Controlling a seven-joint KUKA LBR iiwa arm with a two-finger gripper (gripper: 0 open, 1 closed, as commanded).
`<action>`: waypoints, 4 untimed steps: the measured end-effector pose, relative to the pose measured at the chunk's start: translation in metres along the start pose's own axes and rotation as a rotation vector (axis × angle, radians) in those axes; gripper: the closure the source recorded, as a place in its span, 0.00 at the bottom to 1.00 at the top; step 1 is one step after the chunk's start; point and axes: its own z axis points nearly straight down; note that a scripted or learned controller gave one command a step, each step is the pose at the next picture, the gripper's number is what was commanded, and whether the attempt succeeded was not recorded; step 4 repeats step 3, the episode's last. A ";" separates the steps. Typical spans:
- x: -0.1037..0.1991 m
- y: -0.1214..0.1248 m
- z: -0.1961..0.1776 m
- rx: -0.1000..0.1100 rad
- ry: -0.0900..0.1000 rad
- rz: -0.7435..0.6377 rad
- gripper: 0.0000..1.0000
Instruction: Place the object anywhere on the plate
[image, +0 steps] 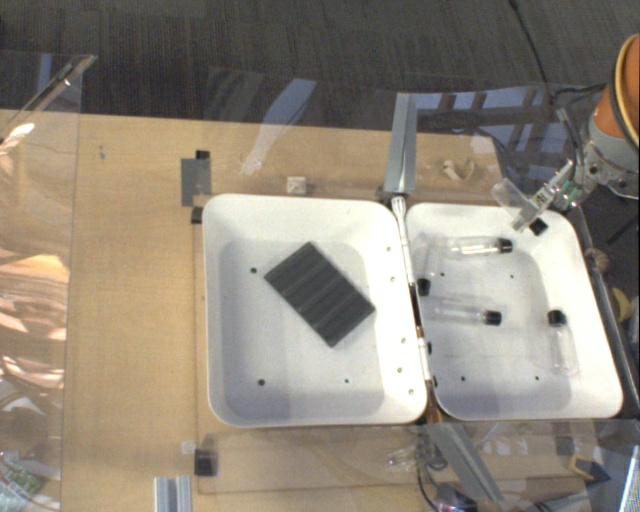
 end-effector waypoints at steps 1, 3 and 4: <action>0.000 -0.001 -0.044 -0.003 -0.003 -0.017 1.00; 0.016 0.014 -0.165 -0.002 -0.003 0.051 1.00; 0.016 0.014 -0.165 -0.002 -0.003 0.051 1.00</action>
